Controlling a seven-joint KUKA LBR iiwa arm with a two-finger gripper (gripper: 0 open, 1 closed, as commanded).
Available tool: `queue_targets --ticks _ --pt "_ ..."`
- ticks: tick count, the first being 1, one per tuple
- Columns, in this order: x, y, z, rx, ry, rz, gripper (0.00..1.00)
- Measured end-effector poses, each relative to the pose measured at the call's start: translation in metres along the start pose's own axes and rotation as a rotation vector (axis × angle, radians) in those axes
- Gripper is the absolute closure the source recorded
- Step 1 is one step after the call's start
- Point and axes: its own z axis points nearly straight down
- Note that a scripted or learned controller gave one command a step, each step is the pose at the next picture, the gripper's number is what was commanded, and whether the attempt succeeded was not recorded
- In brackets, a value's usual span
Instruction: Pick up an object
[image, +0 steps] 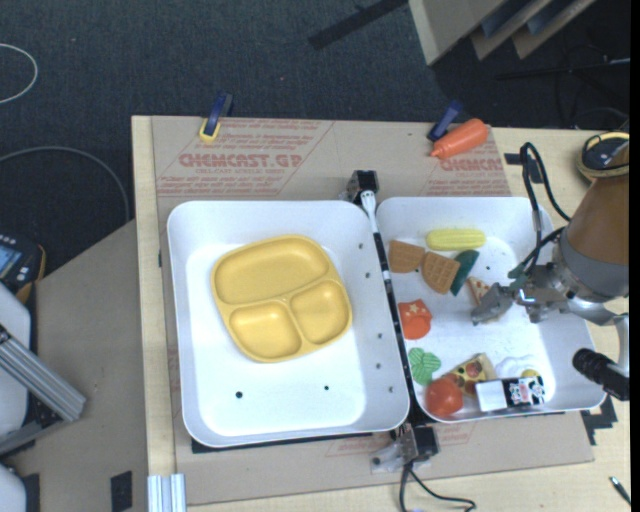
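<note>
From my station I see the right bin (560, 215) crowded with toy food. A yellow corn cob (455, 239) lies near its far wall; just below that sit a brown bread-like piece (404, 256) and a waffle-patterned wedge (438, 272), with a dark green piece (466, 270) touching the wedge's right side. A small pizza-like slice (480, 291) lies just beside the end effector (490, 308). Further toward me, along the left wall, are a red-orange pepper-like toy (415, 318), a green leafy piece (424, 362) and a red tomato (445, 398). Near the front wall there is a small multicoloured item (472, 371) and a white and black block (508, 393).

The end effector hangs low over the middle of the right bin, its grey tip pointing left. At this resolution I cannot tell how far apart its fingers are, and I see nothing between them. It may be touching the bin floor, though I'm not sure.

The left bin (190, 300) holds a yellow divided plate (281, 297). An orange carrot toy (459, 138) lies on the worktop (300, 160) behind the right bin.
</note>
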Motion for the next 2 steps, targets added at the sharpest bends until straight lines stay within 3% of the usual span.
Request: queue_targets --ticks 2 --pt "0.005 0.002 0.080 -0.002 0.000 -0.001 0.00"
